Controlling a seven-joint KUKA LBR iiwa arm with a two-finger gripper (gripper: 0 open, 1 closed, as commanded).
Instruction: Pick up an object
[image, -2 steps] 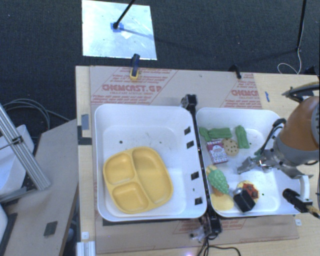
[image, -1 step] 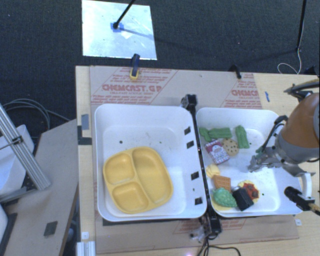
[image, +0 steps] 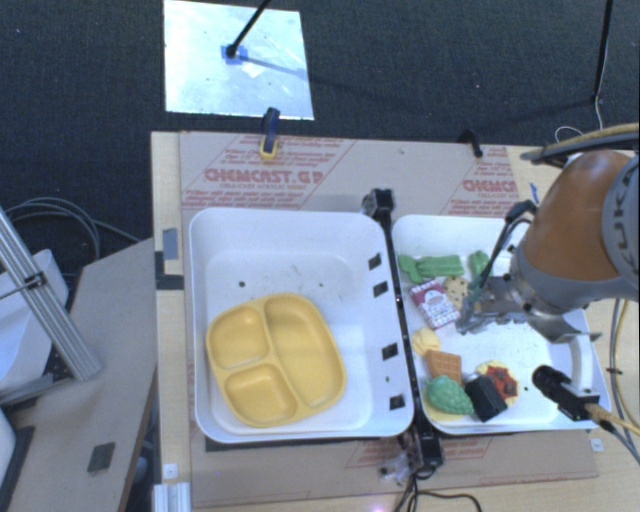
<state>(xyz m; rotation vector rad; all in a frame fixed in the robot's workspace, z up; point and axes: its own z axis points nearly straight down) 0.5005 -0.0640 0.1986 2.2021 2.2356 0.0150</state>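
Two white bins sit side by side on the counter. Nearest, along the right bin's (image: 590, 420) front edge, lie a green broccoli-like toy (image: 449, 397), a black block (image: 486, 398) and a yellow piece with red marks (image: 500, 379). Just behind them an orange cracker (image: 445, 364) rests, then a red-and-white packet (image: 432, 303). The hand (image: 478, 318) hangs low beside that packet; whether it is clenched or released, I cannot tell. Farther back lies a green toy (image: 432, 267). The left bin (image: 290, 235) holds a yellow divided tray (image: 274, 357).
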